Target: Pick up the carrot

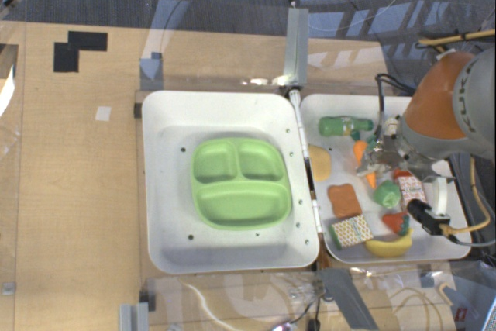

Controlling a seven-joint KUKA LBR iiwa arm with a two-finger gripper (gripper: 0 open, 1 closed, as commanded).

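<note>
One banana (390, 246) lies at the right bin's (442, 253) front edge.
One carrot (359, 150) sits beside the gripper (378, 155); its grip state can't be told.

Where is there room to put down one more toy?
Bare floor rings the green plate in the left bin, widest along its left wall, and the plate's compartments are bare. The right bin is crowded: bottle, carrot, banana and gripper.
</note>
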